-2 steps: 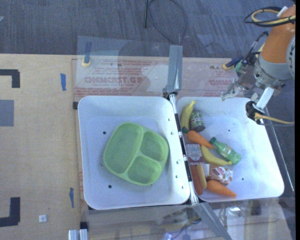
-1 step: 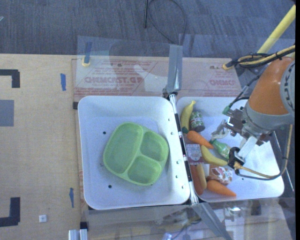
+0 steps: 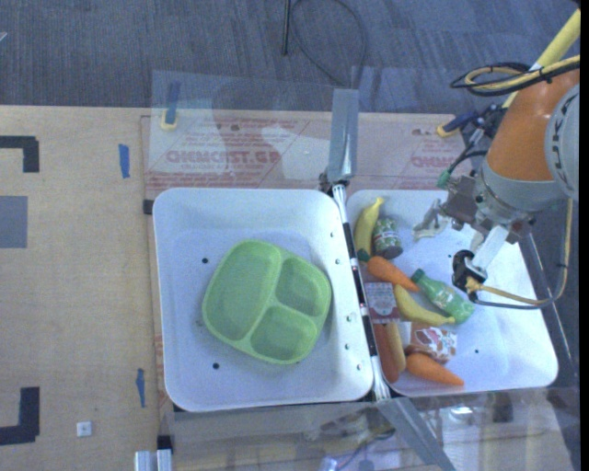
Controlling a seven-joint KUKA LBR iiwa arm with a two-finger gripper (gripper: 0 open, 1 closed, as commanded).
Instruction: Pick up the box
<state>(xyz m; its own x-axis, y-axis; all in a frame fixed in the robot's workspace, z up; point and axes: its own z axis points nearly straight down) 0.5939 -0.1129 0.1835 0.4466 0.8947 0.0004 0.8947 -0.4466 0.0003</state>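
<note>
The arm (image 3: 532,138) ran out of sight at the right edge, up and right of the green bottle (image 3: 444,296). Left of that bottle, the print on the box (image 3: 379,299) was too small to read. Just below the bottle, a red-and-white packet (image 3: 434,342) was too blurred to name.

A pale wooden tabletop (image 3: 74,304) is spreading across the lower view, with black tape corners (image 3: 28,152) and short blue tape strips (image 3: 123,161) sticking to it. A brown cardboard sheet (image 3: 230,152) with red print is lying near its far edge. Beyond, a grey carpet floor (image 3: 138,46) is showing under even light, and a thin black cable (image 3: 286,28) is trailing across it.
</note>
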